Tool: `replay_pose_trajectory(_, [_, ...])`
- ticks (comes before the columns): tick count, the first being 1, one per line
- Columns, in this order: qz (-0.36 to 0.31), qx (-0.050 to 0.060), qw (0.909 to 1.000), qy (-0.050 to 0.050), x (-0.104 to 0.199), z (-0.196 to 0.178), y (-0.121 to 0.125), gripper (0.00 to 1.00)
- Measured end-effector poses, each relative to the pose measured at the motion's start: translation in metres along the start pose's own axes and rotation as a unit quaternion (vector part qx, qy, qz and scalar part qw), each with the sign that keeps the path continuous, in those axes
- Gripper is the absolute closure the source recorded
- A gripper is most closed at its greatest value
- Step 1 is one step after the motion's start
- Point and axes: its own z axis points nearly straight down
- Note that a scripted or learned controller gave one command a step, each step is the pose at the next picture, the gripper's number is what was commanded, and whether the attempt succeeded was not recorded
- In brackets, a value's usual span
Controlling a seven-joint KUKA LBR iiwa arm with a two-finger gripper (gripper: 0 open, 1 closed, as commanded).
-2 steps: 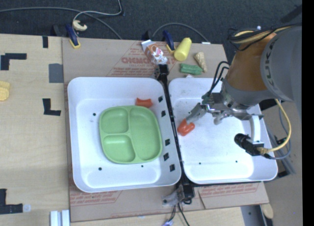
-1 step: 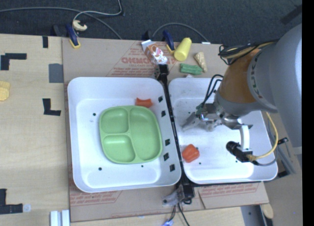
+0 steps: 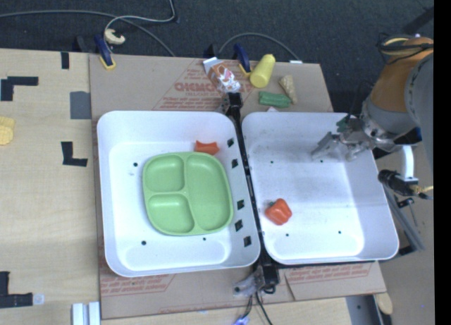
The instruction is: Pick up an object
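Observation:
An orange, pepper-like object point(image 3: 278, 211) lies in the right bin point(image 3: 352, 197), near its left wall and towards the front. A smaller orange piece point(image 3: 206, 147) sits in the left bin point(image 3: 120, 175) just behind a green divided plate point(image 3: 187, 193). My gripper point(image 3: 325, 147) hangs over the back right part of the right bin, pointing left, well apart from the orange object. Nothing shows between its fingers.
Behind the bins, on the cardboard, lie a yellow cylinder point(image 3: 262, 70), a green piece point(image 3: 274, 99), a tan piece point(image 3: 287, 88) and a small printed packet point(image 3: 223, 75). Cables run across the dark floor behind. The arm's grey and orange body point(image 3: 398, 91) stands at the right.

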Motion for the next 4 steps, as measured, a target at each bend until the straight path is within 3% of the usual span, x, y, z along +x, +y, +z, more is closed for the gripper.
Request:
replay_pose_trajectory(1, [-0.002,0.000,1.0000,0.002,0.089,-0.037,0.011,0.00])
replay_pose_trajectory(2, [-0.001,0.000,1.0000,0.001,0.140,-0.069,-0.049,0.00])
replay_pose_trajectory(3, [0.000,0.001,1.0000,0.002,0.127,0.024,-0.100,0.00])
replay_pose_trajectory(4, [-0.001,-0.004,1.0000,0.000,0.127,0.028,-0.139,0.00])
